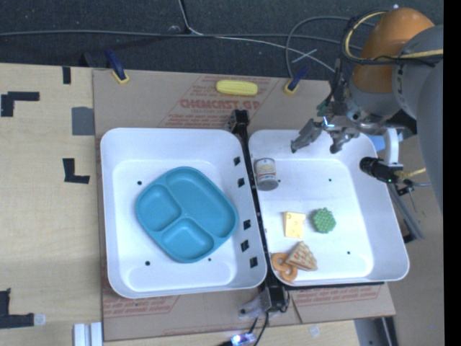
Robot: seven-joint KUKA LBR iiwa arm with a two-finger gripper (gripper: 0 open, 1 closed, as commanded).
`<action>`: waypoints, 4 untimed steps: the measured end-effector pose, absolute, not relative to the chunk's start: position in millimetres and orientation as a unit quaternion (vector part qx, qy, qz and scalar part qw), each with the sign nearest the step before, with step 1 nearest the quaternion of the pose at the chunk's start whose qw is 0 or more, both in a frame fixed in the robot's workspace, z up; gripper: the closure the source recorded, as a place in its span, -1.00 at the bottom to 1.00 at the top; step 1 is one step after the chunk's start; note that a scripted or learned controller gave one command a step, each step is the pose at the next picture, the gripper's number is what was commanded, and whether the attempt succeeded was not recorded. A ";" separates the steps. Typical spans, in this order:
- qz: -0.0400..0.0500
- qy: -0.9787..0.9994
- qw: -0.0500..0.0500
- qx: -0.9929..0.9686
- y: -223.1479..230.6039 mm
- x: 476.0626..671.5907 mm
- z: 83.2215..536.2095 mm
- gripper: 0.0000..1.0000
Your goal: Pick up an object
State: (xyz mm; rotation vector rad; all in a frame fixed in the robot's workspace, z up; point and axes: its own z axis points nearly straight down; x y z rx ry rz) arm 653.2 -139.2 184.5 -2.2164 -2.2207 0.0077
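I see the tool (pixel 319 138) over the far edge of the right bin (pixel 360 193), its two fingers (pixel 302 137) spread wide with nothing between them. The arm (pixel 403 42) comes in from the right, orange band above the wrist.

Right bin contents, as I read them:
- can (pixel 266 173), small, on its side against the left wall, near the divider.
- yellow block (pixel 294 224), flat on the floor near the middle.
- green ball (pixel 324 220), knobbly, just beside the block on its right, a narrow gap between them.
- wedge (pixel 302 256), tan, like a sandwich piece, toward the near edge.
- pretzel (pixel 282 265), touching the wedge on its left, at the near left corner.

All five lie well apart from the tool; the can is the nearest to it.

Left bin (pixel 115 193): I note a blue tray (pixel 186 213) with three compartments, lying flat and turned at an angle.

On the table (pixel 43 193) beyond the bins, a banana (pixel 236 87) rests on the cardboard sheet (pixel 144 99). Two clamps (pixel 115 67) hold the sheet's far edge.
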 end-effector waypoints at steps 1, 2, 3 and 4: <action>0.002 -0.708 0.002 -0.706 -136.6 649.5 140.1 -1.00; 0.002 -0.708 0.000 -0.706 -136.5 648.7 86.9 -1.00; 0.001 -0.708 0.000 -0.706 -135.8 649.5 99.6 1.00; -0.001 -0.708 0.000 -0.707 -131.0 648.8 142.1 1.00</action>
